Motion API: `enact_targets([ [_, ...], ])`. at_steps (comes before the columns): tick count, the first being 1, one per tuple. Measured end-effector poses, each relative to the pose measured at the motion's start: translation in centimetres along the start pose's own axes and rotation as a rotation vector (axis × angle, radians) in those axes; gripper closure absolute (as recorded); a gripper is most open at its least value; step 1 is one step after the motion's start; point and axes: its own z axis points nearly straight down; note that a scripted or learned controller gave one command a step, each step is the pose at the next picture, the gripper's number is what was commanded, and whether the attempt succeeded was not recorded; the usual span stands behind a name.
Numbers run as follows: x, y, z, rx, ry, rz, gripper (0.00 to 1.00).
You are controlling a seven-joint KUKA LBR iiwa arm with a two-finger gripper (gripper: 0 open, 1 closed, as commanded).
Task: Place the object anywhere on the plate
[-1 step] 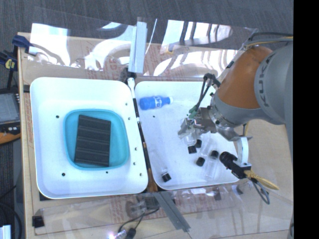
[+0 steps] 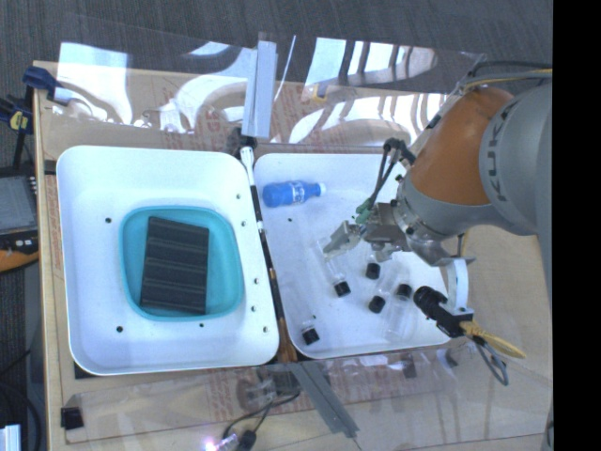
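Note:
A light blue plate [image 2: 226,294] lies in the left white bin [image 2: 84,186]. A dark grey ribbed block [image 2: 175,264] rests flat on the plate, near its middle. My gripper [image 2: 344,240] hangs low over the middle of the right white bin [image 2: 310,172], far to the right of the plate. The orange-banded wrist [image 2: 455,163] above it covers much of the gripper.
In the right bin a blue bottle [image 2: 292,193] lies on its side at the back left. Several small black cubes [image 2: 342,288] are scattered on that bin's floor below the gripper. A clear upright divider [image 2: 259,87] stands behind the gap between the bins.

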Motion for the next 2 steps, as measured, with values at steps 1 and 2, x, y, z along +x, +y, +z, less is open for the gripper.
enact_targets([
  [1, -5.8, -1.6, -7.9, -0.002, 0.000, 0.069, 0.00],
  [2, -4.4, -2.9, -22.7, -0.002, 0.001, 0.140, 0.00],
])
